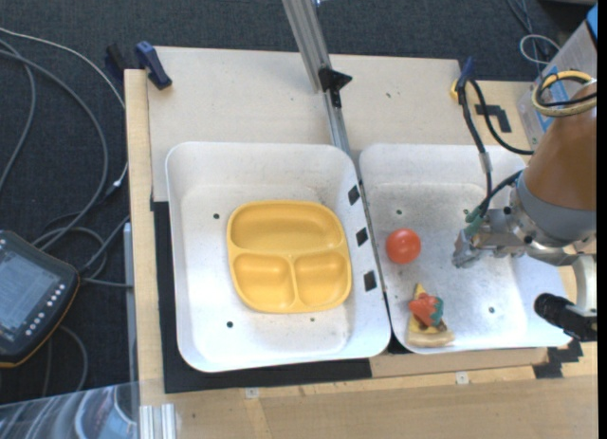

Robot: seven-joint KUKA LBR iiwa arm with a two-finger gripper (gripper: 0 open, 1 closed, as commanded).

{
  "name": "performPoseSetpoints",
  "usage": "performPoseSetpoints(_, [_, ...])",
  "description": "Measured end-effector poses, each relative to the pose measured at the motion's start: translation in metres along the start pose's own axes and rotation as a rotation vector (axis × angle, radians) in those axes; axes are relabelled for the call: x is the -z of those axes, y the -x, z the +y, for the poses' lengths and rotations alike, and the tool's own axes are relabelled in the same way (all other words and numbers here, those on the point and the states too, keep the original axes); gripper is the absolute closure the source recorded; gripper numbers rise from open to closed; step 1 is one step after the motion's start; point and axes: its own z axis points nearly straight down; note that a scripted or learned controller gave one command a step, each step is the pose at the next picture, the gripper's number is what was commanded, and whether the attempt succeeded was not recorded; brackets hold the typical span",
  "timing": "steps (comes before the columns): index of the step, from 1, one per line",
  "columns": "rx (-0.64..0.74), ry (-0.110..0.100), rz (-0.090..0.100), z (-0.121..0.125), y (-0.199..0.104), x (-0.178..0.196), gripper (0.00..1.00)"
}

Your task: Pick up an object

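Note:
A red ball (403,246) lies in the right bin (417,176), near its left wall. A toy pizza slice with red and green toppings (428,319) rests at that bin's front edge. My gripper (468,245) hangs over the right bin's middle, right of the ball and apart from it. I see nothing between its fingers (462,254).
The left bin (194,186) holds a yellow divided plate (288,255). A metal pole (303,25) slants from the top down to the seam between the bins. Cables trail on the dark floor at the left, beside a tablet (28,295).

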Motion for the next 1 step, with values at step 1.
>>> performPoseSetpoints(1, [-0.001,0.001,0.000,0.0032,0.0063,0.0624,1.00])
